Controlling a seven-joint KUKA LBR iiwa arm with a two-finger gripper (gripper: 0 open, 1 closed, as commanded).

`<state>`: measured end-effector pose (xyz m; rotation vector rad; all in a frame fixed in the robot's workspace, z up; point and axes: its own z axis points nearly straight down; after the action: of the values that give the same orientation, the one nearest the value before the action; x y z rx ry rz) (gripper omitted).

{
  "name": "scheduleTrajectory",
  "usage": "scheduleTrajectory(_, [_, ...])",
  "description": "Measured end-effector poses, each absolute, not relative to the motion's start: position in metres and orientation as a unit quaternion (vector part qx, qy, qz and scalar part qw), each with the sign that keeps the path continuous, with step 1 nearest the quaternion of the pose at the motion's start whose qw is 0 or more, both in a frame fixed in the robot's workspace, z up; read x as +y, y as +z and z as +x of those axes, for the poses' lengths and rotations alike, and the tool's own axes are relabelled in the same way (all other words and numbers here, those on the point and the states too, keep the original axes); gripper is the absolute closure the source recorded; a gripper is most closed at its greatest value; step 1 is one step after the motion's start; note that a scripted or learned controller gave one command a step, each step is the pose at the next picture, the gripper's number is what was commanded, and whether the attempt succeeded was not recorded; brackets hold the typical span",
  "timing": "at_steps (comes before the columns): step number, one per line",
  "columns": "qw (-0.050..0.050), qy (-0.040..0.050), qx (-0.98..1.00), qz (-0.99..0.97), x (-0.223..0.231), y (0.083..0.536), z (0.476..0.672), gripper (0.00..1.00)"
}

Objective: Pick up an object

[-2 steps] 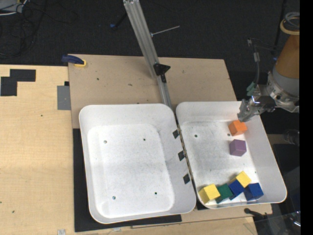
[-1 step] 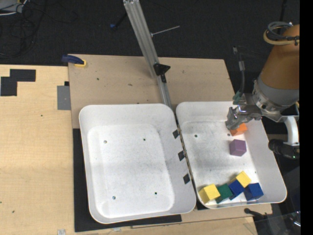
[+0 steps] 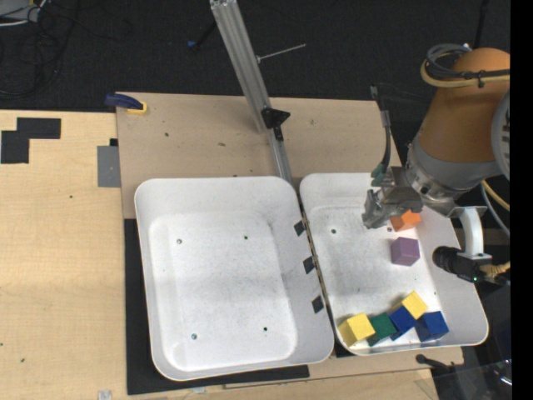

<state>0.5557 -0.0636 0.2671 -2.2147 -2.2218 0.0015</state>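
The arm point(image 3: 460, 123) reaches leftward, gripper point(image 3: 379, 211) pointing down.

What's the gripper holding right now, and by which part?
Cannot be told. The gripper sits right beside the orange block in the right bin, but no object shows between its fingers.

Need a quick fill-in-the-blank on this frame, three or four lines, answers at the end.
1. All the blocks lie in the ____ bin of the camera view.
2. The block right beside the gripper is ____ in colour.
3. The purple block lies ____ from the cluster along the bin's near edge.
4. The block between the yellow block and the blue block is ____.

Answers: right; orange; apart; green
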Motion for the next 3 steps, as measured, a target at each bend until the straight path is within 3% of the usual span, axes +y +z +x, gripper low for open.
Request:
scheduleTrajectory(2, [0.003,0.0011,-0.709,-0.705,0.035,0.258,0.536,1.0])
scheduleTrajectory(3, [0.003,0.0017,-0.709,-0.706,0.08,0.254,0.514,1.0])
